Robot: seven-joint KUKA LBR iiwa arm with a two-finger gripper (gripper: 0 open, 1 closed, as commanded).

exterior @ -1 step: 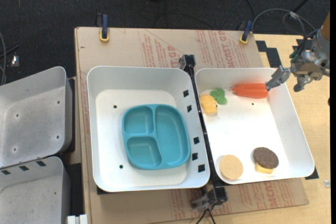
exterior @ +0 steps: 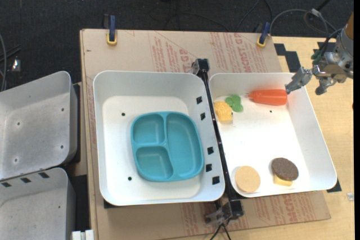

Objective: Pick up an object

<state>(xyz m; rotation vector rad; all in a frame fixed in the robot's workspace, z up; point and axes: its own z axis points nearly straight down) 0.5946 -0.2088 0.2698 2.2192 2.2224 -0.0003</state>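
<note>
Red printed lettering on the brown board (exterior: 169, 48) under the bins (exterior: 264, 171), in several runs: near the top edge, along the left of centre, at upper right, and along the bottom strip. All turned or upside down from this camera; individual words too blurred to read with confidence. No other legible text, numbers or brands on bins, tray (exterior: 166, 145) or arm.

arm (exterior: 350, 36) cut off at right edge, tool (exterior: 311, 80) finger spacing too small to tell
</note>
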